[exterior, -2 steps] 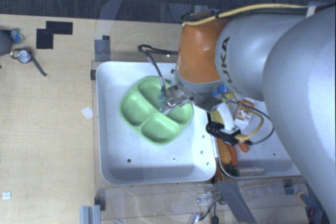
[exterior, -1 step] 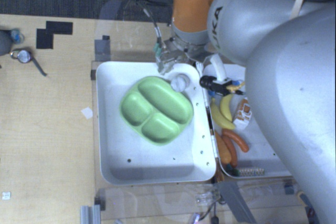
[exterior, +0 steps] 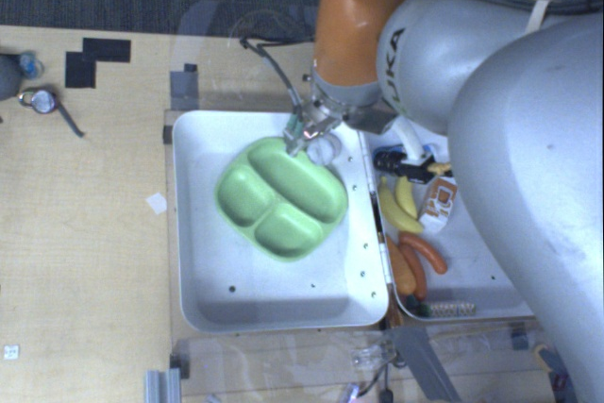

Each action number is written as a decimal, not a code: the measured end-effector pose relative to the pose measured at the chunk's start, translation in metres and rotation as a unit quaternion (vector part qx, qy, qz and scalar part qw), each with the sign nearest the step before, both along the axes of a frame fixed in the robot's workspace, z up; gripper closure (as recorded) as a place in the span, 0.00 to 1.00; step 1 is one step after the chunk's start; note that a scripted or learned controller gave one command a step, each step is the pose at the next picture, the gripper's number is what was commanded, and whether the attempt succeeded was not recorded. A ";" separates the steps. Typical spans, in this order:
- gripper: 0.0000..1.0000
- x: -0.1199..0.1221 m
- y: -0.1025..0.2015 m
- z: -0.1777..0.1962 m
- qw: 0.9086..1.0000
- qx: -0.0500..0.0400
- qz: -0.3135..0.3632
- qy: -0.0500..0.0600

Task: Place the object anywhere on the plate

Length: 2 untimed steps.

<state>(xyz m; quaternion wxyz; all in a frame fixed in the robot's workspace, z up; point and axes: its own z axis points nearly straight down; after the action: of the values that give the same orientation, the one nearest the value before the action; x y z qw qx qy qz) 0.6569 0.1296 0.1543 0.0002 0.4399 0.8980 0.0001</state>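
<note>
- The arm [exterior: 491, 109] reaches in from the right and covers much of the right bin [exterior: 472, 302]; its orange band [exterior: 354, 19] sits above the wrist, over the gap between the two bins.
- The left bin [exterior: 198, 297] on the surface [exterior: 85, 231] holds a green plate [exterior: 281, 196] with three compartments, lying tilted across the middle of the bin.
- The end effector [exterior: 304, 135] hovers right at the plate's upper right rim. It is too small and blurred to judge here, so I cannot tell whether it is open, closed or gripping something.
- The object to be placed cannot be picked out at the tool. The plate's compartments look bare, so the placing seems not yet done.
- The right bin holds a banana [exterior: 404, 206], what look like sausages [exterior: 423, 252] and a small carton [exterior: 440, 201], all well apart from the plate.
- To do this step well, assuming something is carried: shift toward the plate's middle before letting go, since a release over the rim could send the item sliding into the bin.
- Come down low over a compartment floor, ideally the long upper one nearest the tool, so the item does not bounce out.
- Lift straight up afterwards to avoid nudging the light plate.
</note>
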 end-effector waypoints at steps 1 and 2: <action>1.00 -0.104 0.091 0.023 0.998 0.000 0.068 0.000; 1.00 -0.041 0.100 0.023 1.000 0.000 0.023 0.000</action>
<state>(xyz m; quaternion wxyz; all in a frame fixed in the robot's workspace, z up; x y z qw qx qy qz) 0.6161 0.2296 0.1769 0.0004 0.4189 0.9080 0.0001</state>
